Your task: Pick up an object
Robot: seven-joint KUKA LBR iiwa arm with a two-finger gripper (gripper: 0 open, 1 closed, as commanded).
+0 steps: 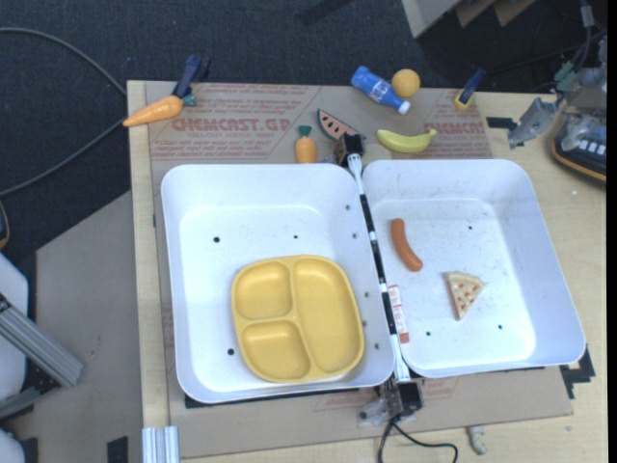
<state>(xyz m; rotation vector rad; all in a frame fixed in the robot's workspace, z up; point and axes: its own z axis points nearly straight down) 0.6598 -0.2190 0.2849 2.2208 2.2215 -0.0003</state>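
Camera view, operator, your stock as it lies.

Left bin (193,201): one yellow divided plate (297,316), three compartments, set toward the bin's near edge and right wall. The far half of the floor is bare.

Right bin (511,191): one sausage (406,245) near the left wall, lying lengthwise; one pizza slice (464,292) just to its right and nearer you, apart from it. Open floor lies along the far and right sides.

Worktop (154,143), far edge, behind the bins: carrot (153,113) at the far left corner; small orange carrot (306,149), watermelon slice (335,124), blue bottle (378,89), orange ball (406,82), banana (406,141).

Hand: you cannot tell its state.
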